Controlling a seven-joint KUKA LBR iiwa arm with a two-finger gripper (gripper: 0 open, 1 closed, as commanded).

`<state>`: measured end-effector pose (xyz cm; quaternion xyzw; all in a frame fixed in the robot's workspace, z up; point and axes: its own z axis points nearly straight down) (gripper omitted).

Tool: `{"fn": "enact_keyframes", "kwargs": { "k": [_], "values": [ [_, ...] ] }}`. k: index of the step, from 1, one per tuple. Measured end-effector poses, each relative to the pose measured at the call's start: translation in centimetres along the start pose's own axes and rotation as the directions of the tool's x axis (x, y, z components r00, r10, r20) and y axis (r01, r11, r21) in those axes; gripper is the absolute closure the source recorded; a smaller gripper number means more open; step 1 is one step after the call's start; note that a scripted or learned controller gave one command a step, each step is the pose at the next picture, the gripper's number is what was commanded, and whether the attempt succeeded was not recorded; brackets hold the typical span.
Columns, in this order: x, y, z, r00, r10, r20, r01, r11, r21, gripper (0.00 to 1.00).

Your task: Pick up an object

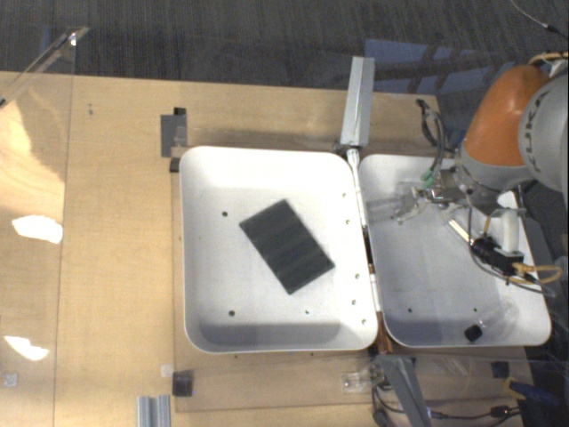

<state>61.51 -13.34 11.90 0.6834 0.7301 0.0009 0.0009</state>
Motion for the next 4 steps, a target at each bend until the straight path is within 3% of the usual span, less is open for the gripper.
{"fn": "enact_keyframes", "kwargs": {
  "k": [1, 2, 3, 4],
  "values": [
    [1.0, 4.5, 3.3, 1.0, -0.019, -0.008, 0.019, 0.999, 0.048, 0.0],
    [0.8, 4.6, 2.1, 1.0, -0.022, -0.003, 0.022, 0.999, 0.043, 1.0],
    [2.0, 5.7, -11.3, 0.998, -0.058, 0.002, 0.058, 0.998, -0.006, 1.0],
    [2.2, 5.9, -12.4, 0.998, -0.064, 0.003, 0.064, 0.998, -0.011, 1.0]
  ]
}}
